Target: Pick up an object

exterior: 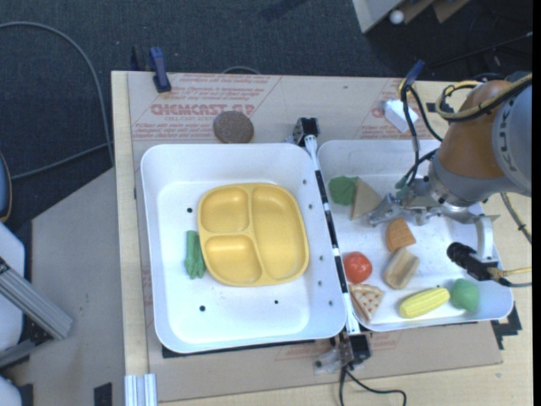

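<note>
In the right bin (499, 307), the gripper (390, 211) hovers just above the orange piece (400, 234); whether its jaws are released or clenched cannot be told. The bun (401, 268) lies just below the orange piece, the tomato (357, 266) to its lower left, the corn (423, 301) further below. The orange piece looks light, rigid and smooth; grip it across its narrow sides.
</note>
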You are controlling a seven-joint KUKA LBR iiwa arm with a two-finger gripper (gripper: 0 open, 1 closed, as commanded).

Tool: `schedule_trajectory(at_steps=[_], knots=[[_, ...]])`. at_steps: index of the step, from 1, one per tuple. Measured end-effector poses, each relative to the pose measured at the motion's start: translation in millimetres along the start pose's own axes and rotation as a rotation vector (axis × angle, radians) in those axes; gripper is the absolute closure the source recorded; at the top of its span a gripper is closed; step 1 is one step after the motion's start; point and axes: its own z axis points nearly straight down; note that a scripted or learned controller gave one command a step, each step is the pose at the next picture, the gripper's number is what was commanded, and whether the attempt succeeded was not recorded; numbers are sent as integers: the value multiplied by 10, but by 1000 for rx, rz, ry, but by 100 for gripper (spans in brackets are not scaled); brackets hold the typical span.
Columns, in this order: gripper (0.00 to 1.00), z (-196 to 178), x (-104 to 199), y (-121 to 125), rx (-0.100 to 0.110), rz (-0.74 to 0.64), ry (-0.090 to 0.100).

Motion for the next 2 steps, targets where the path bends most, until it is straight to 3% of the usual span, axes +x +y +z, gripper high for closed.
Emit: schedule_trajectory(at_steps=[1,2], knots=[[0,2,104,-290,2,0,1],[100,-96,107,-285,0,0,1]])
